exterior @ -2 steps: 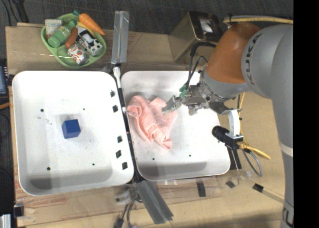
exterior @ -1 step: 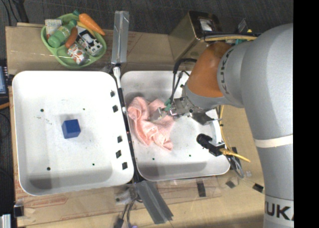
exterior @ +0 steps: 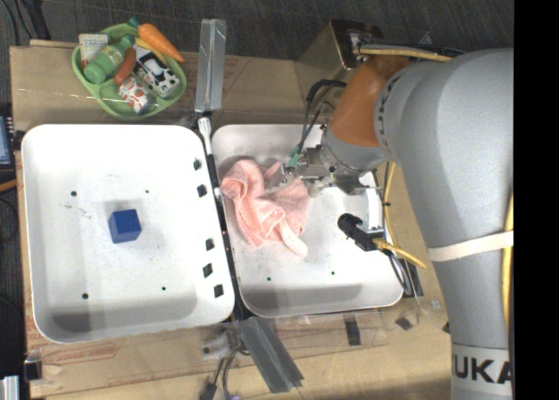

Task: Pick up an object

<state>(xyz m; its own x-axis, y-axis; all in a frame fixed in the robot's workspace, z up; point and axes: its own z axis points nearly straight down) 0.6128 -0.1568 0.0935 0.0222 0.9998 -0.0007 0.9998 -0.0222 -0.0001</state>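
Cloth: pink cloth (exterior: 262, 202) lay crumpled in the right bin (exterior: 349, 289), left side.
Gripper (exterior: 293, 173): at its upper-right edge; spread or closed, could not tell.
Best move: probably pinching a raised fold (not flat fabric).

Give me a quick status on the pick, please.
Gripper at pink cloth, right bin; hold unconfirmed. Blue cube sits apart in left bin. Nothing in the way.

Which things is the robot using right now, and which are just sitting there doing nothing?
Part of the job, most likely:
- claw, low over the right bin
- pink cloth, crumpled right beside the claw

Just lying about:
- blue cube, alone in the left bin, far from the claw
- green bowl of toy food, outside both bins
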